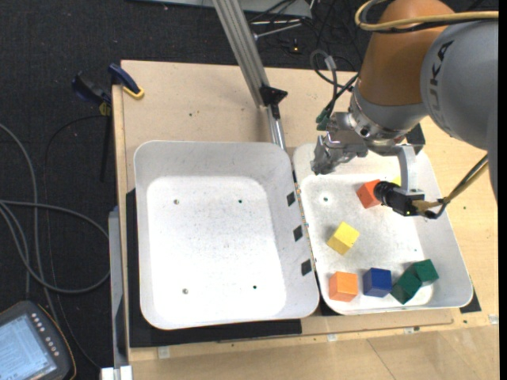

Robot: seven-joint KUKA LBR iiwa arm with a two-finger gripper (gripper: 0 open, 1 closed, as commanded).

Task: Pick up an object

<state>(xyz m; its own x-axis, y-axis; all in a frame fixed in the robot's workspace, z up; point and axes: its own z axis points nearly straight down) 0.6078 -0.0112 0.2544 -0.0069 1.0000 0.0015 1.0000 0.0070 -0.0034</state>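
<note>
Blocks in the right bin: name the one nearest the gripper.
The orange-red block, lying highest in the right bin just below the gripper. The yellow block sits lower; the orange, blue and green blocks line the bin's near edge.

Speckled matt white plastic bins [210, 165], pale wooden bench [190, 101], glossy orange arm band [400, 38], dark carpet [47, 22]

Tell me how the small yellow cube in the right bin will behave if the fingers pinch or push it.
The small yellow cube looks rigid with flat faces, so it should probably slide rather than roll when pushed. It sits apart from the other blocks, likely leaving room either side. It appears turned at an angle to the white right bin, so an unaligned pinch might twist it.
</note>
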